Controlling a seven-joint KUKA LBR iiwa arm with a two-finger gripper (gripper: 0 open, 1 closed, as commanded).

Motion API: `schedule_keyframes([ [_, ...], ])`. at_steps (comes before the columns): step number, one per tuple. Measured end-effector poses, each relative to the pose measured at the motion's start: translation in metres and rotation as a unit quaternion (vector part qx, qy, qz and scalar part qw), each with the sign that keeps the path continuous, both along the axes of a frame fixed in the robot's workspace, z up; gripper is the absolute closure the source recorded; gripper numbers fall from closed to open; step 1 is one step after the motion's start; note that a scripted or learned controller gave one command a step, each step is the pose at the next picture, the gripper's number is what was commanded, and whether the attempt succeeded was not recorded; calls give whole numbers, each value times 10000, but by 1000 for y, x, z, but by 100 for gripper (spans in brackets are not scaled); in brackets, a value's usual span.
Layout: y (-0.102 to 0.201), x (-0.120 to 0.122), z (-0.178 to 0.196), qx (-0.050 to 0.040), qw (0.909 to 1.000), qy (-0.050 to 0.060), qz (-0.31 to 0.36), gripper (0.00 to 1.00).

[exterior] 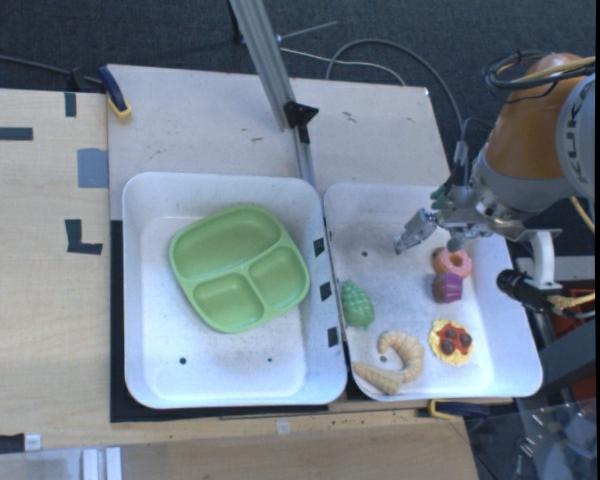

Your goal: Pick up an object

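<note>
The right bin (380,218) holds several toy foods. A pink donut (452,262) lies on top of a purple piece (447,288). A yellow tart with red berries (452,341) sits near the front right, a tan croissant (400,359) at the front, and a green bumpy piece (357,304) by the left wall. My gripper (435,238) hangs over the bin's back half, just behind the donut. It is open with nothing between its fingers; one finger (414,234) points out to the left.
The left bin (150,358) carries a green divided plate (240,266). A metal pole (270,53) slants down to the seam between the bins. The arm's orange and grey body (535,138) fills the right side above the bin.
</note>
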State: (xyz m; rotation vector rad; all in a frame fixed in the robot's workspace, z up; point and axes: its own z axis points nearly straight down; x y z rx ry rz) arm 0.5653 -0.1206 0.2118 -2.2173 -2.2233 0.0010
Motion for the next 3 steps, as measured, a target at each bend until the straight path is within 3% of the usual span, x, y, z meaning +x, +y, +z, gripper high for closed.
schedule_keyframes([
  [1, 0, 0, 0, -1, 10000, -1, -3, 0],
  [3, 2, 2, -90, -3, 10000, 26, -3, 0],
])
